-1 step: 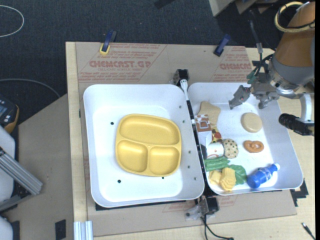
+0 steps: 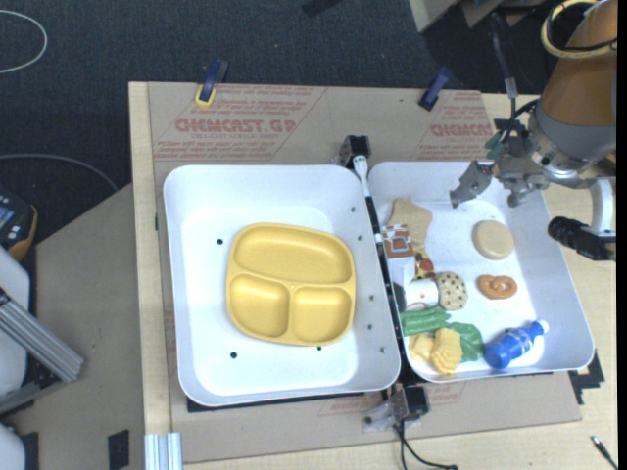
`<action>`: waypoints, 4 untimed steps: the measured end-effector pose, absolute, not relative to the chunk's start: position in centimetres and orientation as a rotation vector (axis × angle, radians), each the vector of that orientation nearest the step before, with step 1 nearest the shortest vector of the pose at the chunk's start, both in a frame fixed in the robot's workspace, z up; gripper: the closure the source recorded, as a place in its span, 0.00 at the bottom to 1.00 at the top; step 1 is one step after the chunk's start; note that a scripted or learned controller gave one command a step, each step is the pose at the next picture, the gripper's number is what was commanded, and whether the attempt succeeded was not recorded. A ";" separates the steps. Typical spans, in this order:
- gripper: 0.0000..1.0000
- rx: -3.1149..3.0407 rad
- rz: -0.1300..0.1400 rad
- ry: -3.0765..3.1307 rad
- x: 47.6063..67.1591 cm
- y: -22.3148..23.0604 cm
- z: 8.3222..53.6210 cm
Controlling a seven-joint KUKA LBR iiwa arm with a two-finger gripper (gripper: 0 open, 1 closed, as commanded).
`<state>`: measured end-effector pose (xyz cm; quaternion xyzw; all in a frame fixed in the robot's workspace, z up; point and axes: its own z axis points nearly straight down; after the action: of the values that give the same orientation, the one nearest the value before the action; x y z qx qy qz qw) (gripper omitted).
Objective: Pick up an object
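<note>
A: Camera view, from above at a slant. Two shallow white plastic bins side by side; left bin (image 2: 191, 262) carrying a yellow three-compartment plastic tray (image 2: 290, 282), right bin (image 2: 558, 292) carrying the small stuff.

B: Gripper position?

A: Two-finger gripper (image 2: 495, 179) hanging over the right bin's far edge, toward twelve o'clock of that bin, under the grey and orange arm (image 2: 580, 76) entering from three o'clock. Dark fingers splayed, one toward nine o'clock (image 2: 468, 186), one toward four o'clock. Jaws apparently open, nothing between them.

B: Candidates for the pick?

A: Nearest: a pale beige round bun-shaped piece (image 2: 493, 239), lying at about six o'clock from the jaws, near but apart. Roughly round, so no real long axis to line up with. Just past it, same direction, a small brown pretzel-like ring (image 2: 498, 286).

B: And farther out?

A: Blue plastic bottle with a white cap (image 2: 512, 344) at the bin's near corner, long axis running from eight to two o'clock. Tan bread-shaped slice (image 2: 412, 216) at eight o'clock from the jaws. Green leafy piece (image 2: 443, 323), yellow ridged pieces (image 2: 438, 351), speckled round cookie (image 2: 450, 287) clustered along the near-left side, touching or overlapping.

B: Judgement?

A: Probably still in approach, nothing lifted yet. Beige bun the easiest reach: short drop toward six o'clock, no wrist turn needed.
</note>
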<state>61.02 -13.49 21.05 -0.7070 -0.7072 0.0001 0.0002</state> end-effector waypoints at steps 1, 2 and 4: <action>0.00 -2.217 0.007 -2.215 60.7 -13.9 14.8; 0.00 -2.216 0.005 -2.218 61.0 -13.6 10.4; 1.00 -2.223 -0.001 -2.221 61.1 -13.6 9.6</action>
<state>61.07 -13.56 9.59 -0.7074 -0.7068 -0.0002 -0.0003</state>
